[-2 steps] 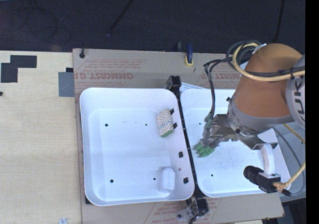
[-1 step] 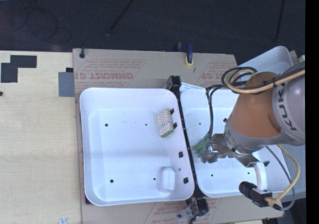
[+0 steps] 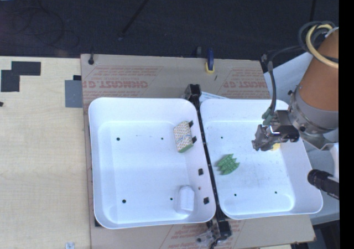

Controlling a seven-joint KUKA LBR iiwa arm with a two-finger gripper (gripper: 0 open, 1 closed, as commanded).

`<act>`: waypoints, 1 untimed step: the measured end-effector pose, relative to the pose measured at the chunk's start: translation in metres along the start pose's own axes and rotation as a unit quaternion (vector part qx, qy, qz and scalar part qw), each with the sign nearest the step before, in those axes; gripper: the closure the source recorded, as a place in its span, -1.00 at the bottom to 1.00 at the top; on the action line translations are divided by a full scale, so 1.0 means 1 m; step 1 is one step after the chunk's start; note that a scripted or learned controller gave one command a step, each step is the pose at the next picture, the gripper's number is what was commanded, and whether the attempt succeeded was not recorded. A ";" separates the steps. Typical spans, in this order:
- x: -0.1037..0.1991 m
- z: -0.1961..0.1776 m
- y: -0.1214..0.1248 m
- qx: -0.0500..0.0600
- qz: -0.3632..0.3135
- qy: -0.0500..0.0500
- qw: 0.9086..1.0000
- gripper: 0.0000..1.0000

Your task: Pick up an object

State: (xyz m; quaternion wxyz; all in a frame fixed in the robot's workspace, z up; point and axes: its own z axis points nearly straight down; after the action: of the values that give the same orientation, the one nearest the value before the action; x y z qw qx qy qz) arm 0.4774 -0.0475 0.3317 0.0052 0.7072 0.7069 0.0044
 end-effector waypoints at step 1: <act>0.042 -0.054 0.000 0.005 -0.003 0.001 1.000 1.00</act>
State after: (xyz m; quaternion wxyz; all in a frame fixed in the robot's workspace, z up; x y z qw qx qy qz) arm 0.4764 -0.0051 0.3860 0.0008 0.7054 0.7088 0.0015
